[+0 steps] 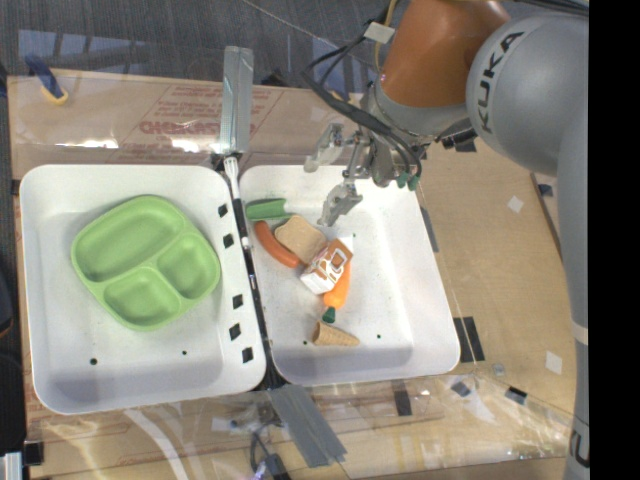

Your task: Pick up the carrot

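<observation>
gripper (338, 204) hovering above the right bin (425, 298), finger spread unreadable. carrot (338, 290) lying half under a small carton (328, 265); risk of pinching carton instead.

We note a brown cardboard-coloured worktop (490, 238) under a clear plastic sheet (130, 118) with red print, fixed with grey tape strips (305, 423). Two white bins (60, 368) sit side by side on it. Behind it runs dark grey carpet (120, 8). Lighting is even, with glare low on the plastic.
</observation>
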Robot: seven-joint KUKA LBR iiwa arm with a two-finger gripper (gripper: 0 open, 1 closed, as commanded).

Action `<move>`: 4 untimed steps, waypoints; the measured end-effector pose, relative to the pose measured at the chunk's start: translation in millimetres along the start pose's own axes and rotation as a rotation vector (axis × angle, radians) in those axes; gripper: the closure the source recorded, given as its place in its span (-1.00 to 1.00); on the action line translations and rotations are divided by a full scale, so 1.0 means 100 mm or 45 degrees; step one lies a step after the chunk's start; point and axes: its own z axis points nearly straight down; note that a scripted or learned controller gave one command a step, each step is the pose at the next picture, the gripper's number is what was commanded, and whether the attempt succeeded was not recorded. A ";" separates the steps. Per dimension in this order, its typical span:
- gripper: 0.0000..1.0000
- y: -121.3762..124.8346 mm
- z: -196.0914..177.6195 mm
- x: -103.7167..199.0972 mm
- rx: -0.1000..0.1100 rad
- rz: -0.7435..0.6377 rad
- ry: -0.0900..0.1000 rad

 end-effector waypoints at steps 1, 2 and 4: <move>-1.00 -0.01 1.40 0.49 -0.001 0.154 -0.006; 1.00 0.01 1.27 0.46 0.001 0.146 -0.018; 1.00 1.14 0.45 1.68 -0.003 -0.012 0.002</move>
